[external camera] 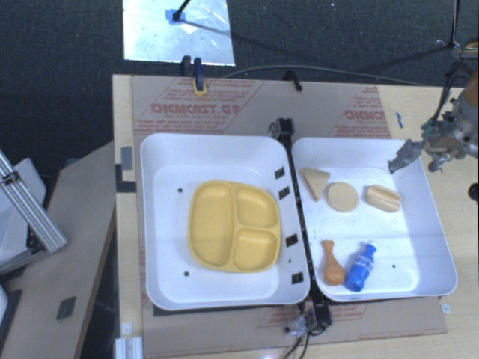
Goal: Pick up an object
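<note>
The right bin (436,239) holds a tan wedge (314,182), a round tan disc (343,197), a hot-dog bun (383,198), an orange drumstick (331,264) and a blue bottle (360,267). My gripper (414,164) hangs over the bin's far right corner, above and to the right of the bun. Its fingers are spread apart with nothing between them, so it is open. The grey wrist reaches in from the right edge.
The left bin (163,200) holds a yellow divided plate (234,225). A black divider with clips (293,200) runs between the bins. A shiny metal sheet (178,21) lies beyond the bench, and an aluminium rail (30,208) stands at the left.
</note>
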Motion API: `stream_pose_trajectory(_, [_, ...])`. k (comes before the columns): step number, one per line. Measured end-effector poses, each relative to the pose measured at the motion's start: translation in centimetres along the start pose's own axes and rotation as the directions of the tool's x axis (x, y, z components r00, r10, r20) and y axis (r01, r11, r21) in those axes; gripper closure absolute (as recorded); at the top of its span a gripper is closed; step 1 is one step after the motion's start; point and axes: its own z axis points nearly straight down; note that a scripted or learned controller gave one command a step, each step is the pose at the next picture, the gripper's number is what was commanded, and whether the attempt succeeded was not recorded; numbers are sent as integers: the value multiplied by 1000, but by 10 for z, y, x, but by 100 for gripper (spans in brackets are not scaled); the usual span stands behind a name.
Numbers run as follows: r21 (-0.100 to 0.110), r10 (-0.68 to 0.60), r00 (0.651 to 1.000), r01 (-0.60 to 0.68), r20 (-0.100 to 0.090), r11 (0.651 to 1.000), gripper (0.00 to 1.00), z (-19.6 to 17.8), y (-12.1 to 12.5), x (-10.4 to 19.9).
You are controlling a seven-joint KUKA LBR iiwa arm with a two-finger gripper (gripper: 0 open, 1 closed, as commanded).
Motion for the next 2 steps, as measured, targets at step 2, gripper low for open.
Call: stream_pose_trajectory(2, [-8,-2,1000,2,2,1000,0,55,3,2])
